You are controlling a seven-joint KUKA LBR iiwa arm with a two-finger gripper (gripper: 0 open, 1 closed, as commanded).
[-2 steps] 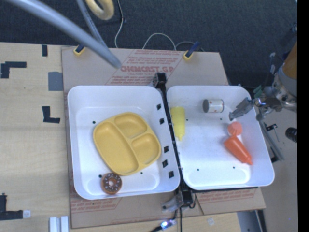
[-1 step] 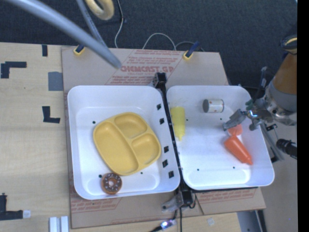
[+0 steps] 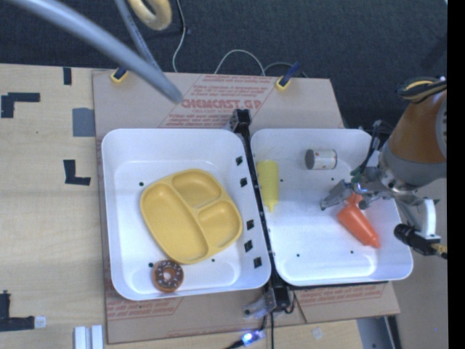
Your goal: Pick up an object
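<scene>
Reaching in from the right, the gripper (image 3: 347,197) sits low in the right bin (image 3: 320,267); fingers spread, touching the orange carrot's (image 3: 359,224) upper end; carrot near the bin's right wall.

Both white bins (image 3: 116,195) look like smooth, faintly glossy plastic. The yellow divided plate (image 3: 190,214) in the left bin appears matt plastic. Beneath the bins lies brown printed cardboard (image 3: 218,102); the surface (image 3: 43,217) around it shows pale wood grain.
</scene>
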